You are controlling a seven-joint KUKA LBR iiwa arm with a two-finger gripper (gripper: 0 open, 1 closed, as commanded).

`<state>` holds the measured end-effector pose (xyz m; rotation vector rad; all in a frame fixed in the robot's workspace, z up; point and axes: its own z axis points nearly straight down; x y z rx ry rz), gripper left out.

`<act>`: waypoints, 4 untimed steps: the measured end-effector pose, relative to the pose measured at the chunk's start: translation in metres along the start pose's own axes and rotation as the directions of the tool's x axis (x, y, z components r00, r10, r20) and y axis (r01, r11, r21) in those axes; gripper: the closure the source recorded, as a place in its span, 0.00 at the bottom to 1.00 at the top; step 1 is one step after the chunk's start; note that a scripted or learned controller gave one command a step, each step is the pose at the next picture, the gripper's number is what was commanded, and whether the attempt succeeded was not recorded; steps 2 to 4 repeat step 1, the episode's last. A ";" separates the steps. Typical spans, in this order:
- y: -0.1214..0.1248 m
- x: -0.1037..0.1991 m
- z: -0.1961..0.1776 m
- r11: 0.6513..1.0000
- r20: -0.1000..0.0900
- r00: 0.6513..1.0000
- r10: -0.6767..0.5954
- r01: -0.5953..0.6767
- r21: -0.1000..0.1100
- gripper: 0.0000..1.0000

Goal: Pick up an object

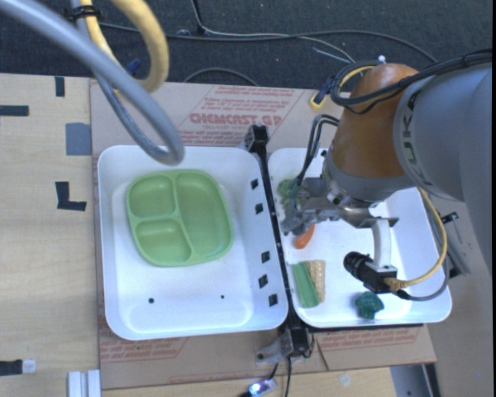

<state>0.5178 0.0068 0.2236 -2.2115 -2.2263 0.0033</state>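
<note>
On the table [33, 222], two shallow white bins sit side by side on cardboard.

Left bin [116, 296]: one green divided plate [180, 218], three compartments, lying flat in the upper half.

Right bin [422, 222]: small orange piece [304, 237] near the left wall, directly below the arm's wrist; corn cob [317, 275] and green strip [303, 286] lying together just below it; teal object [368, 305] near the lower edge, beside a black cylindrical fitting [362, 268] with a yellow cable.

Arm: grey with orange band, reaching over the right bin. Jaws [302, 217] low at the left wall, just above the orange piece; state cannot be told, the wrist hides them.
</note>
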 end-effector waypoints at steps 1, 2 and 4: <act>0.012 0.061 0.007 1.000 0.000 1.000 -0.001 0.001 -0.002 1.00; 0.012 0.061 0.007 1.000 0.000 1.000 -0.001 0.001 -0.002 1.00; 0.012 0.061 0.007 1.000 0.000 1.000 -0.001 0.001 -0.002 1.00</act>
